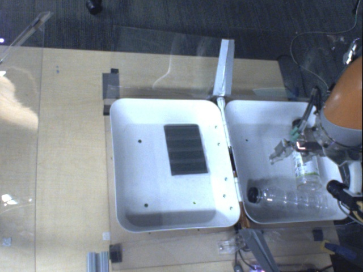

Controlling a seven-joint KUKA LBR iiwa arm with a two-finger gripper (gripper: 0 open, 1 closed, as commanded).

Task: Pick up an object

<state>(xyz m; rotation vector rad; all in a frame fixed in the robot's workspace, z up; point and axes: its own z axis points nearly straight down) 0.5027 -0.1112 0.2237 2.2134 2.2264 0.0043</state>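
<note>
Nothing is lifted yet: the gripper (298, 146) hangs low in the right bin (255, 123) beside a clear bottle (286, 196) (finger state: cannot tell), so the grasp remains.

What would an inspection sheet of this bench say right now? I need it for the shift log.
Surface: wooden bench bearing two white bins.
Job's things: dark ridged pad flat in left bin; clear bottle lying in right bin, small clear bottle below the gripper.
Clutter: nothing seen.
Grippers: gripper over right bin; finger state unclear.
Cables: wires near arm.
Surroundings: dark carpet, clear panels.
</note>
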